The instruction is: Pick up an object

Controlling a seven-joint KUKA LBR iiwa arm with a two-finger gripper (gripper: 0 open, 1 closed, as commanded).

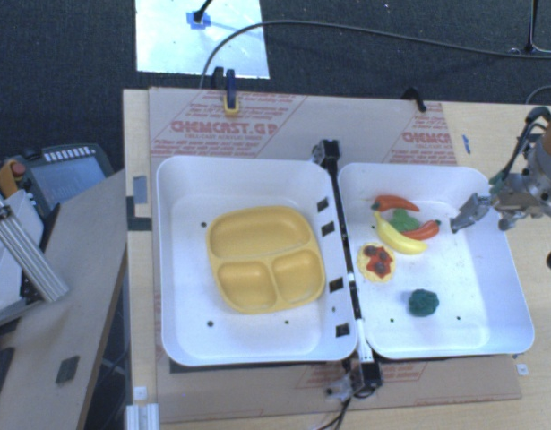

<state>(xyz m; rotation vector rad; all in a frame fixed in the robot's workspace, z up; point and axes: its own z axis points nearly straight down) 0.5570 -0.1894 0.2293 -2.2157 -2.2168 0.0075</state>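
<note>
Claw over the right bin's far right edge, fingers apart, clamped on nothing, one grey finger pointing left toward the toy food. Grey arm reaching in from the table's right edge.

Toy food grouped in the far left part of the right bin, close to the divider between bins: orange-red chili pepper nearest the far wall, yellow banana just in front of it, a small green piece and a red piece pressed against the banana's right side. Small pizza slice with red topping nearer the front, just below the banana. Green broccoli floret alone toward the front middle of that bin, well apart from the claw.

Yellow three-compartment plate lying flat in the middle of the left bin, nothing in its compartments.

Cardboard sheet with red lettering under both bins, held by a clamp at the table's far edge.
</note>
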